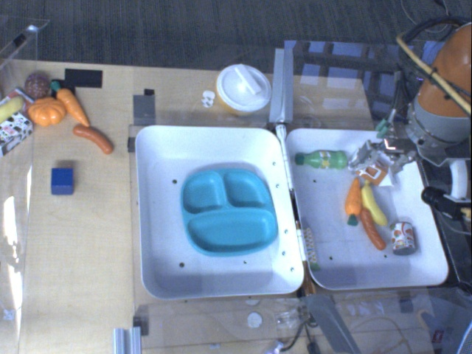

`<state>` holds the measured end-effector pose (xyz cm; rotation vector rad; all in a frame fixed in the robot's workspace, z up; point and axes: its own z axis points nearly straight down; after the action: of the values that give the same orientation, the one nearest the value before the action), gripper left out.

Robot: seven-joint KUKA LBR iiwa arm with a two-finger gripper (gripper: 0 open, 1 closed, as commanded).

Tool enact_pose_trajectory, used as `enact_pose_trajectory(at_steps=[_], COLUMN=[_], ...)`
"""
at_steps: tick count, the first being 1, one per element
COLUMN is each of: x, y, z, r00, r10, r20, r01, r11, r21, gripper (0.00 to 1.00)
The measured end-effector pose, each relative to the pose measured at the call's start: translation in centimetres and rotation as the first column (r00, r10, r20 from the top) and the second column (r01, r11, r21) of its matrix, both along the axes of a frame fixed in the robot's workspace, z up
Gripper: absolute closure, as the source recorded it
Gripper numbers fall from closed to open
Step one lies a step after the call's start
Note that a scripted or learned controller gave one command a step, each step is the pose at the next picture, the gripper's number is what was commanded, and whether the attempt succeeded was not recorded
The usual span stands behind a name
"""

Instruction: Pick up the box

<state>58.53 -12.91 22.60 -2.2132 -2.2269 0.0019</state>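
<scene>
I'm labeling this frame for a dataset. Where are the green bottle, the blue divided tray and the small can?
green bottle (322, 158), camera view, middle of its body.
blue divided tray (230, 210), camera view, ridge between its compartments.
small can (403, 237), camera view, its side label.

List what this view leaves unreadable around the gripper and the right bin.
- Gripper: finger state, blurred against glare in the camera view.
- Box: partly covered by the gripper; whether it is gripped is unclear, and its print is too small.
- Can: label too small.
- Arm: cut off by the right edge.
- Carrot: partly hidden beside the banana.
</scene>
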Motion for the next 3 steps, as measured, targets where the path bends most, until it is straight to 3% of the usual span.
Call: enact_pose_trajectory(at_steps=[1,2,3], x=[-1.5,6.7,7.6], y=[-5.6,-7.4,-7.1], z=[-10.3,-13.9,-14.1], r00=[0.999,0.985,0.989], r10=[0.050,0.173,0.143], r20=[0.006,-0.001,-0.034], r01=[-0.050,-0.173,-0.143], r11=[0.999,0.985,0.990], r21=[-0.002,0.001,0.003], gripper=[0.00,0.00,0.00])
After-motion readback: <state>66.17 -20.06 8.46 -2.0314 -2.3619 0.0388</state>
